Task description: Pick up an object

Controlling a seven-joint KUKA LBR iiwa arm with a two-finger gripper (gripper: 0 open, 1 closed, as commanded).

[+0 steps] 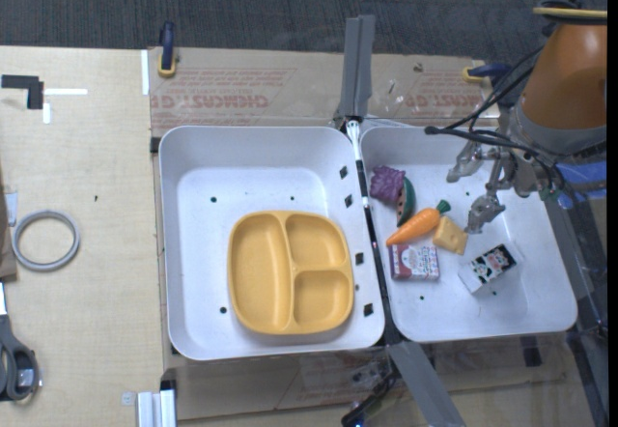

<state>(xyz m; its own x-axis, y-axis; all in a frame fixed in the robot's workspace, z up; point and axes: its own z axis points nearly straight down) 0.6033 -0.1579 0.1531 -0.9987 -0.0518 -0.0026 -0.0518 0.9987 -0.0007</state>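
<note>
The right bin [541, 314] holds several small objects. A purple bunch of grapes [387, 184] lies at its left wall, with an orange carrot [417, 224] just below it. A yellow cheese wedge [450, 236] sits beside the carrot's green top. A pink box [415, 262] lies flat under the carrot, and a black-and-white carton [491, 266] lies to the right. My gripper [473, 191] hangs over the bin's upper middle, open, with nothing between its fingers. Its lower fingertip [480, 214] is just above and right of the cheese wedge.
The left bin [188, 222] carries a yellow divided plate [290, 270]. A grey divider bar [357, 68] runs between the bins at the back. A roll of tape [41, 240] and scissors [17, 372] lie on the bench at the far left.
</note>
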